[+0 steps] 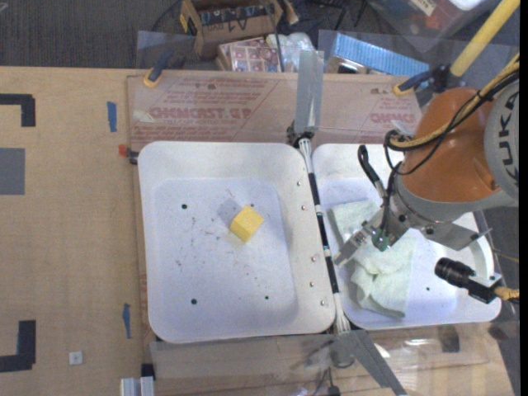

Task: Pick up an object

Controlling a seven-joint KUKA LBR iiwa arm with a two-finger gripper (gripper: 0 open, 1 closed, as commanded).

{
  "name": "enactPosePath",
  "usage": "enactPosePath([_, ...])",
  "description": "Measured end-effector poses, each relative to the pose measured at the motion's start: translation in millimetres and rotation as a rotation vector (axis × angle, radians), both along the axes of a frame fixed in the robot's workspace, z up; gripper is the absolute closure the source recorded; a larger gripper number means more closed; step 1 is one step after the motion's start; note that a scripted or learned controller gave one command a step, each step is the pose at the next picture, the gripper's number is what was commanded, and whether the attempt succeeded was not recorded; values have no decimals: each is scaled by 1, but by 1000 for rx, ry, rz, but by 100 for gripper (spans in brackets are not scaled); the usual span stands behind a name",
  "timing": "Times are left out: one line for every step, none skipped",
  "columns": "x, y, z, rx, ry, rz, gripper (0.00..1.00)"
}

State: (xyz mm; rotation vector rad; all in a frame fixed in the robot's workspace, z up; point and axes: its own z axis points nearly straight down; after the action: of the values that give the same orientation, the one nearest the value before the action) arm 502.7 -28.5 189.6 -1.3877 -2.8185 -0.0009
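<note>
The gripper (369,243) sits low over the white cloth (381,272) near the right bin's (487,308) left edge; whether its fingers are open or closed cannot be told. The step looks like the grasp itself, so next comes closing on the cloth and lifting.

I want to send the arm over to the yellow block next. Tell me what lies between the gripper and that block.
In the camera view, the gripper is over the white cloth in the right bin. Between it and the yellow block lie the bins' adjoining rims and bare left-bin floor.
</note>
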Motion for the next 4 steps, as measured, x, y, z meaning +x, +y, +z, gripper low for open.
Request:
enactPosePath([18, 67, 22, -1, -6, 320, 0])
enactPosePath([71, 131, -98, 0, -14, 417, 0])
enactPosePath([57, 164, -97, -24, -28, 123, 0])
enactPosePath([84, 184, -100, -27, -6, 134, 0])
